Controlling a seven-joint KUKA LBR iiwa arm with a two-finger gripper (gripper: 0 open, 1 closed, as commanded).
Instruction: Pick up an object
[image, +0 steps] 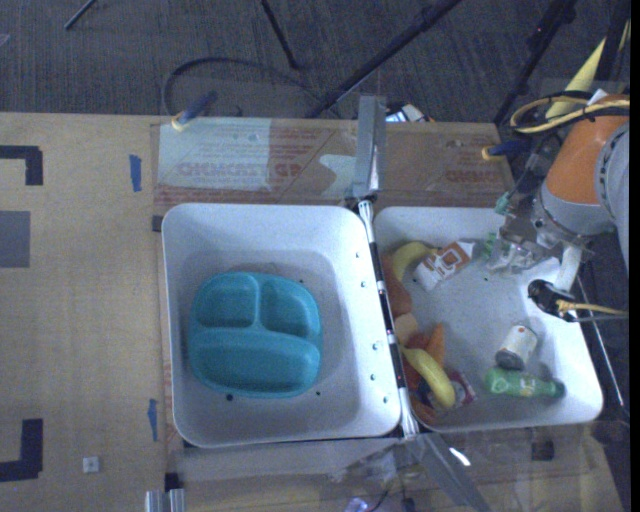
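The right bin (575, 350) holds several objects. A yellow banana (404, 259) and a white-and-orange carton (443, 264) lie near its back left. A small white can (516, 346) and a green bottle (522, 383) lie at the front right. A second banana (431, 375) rests along the left wall beside orange pieces (434, 342). My gripper (507, 257) hangs over the bin's back right corner, right of the carton and apart from it. The wrist blocks my sight of what lies between its tips.
The left bin (190, 235) holds a blue divided plate (256, 333). A metal divider (380, 300) runs between the bins. A black fitting with a yellow cable (556, 298) sticks out over the right bin's right rim. Cardboard lies behind the bins.
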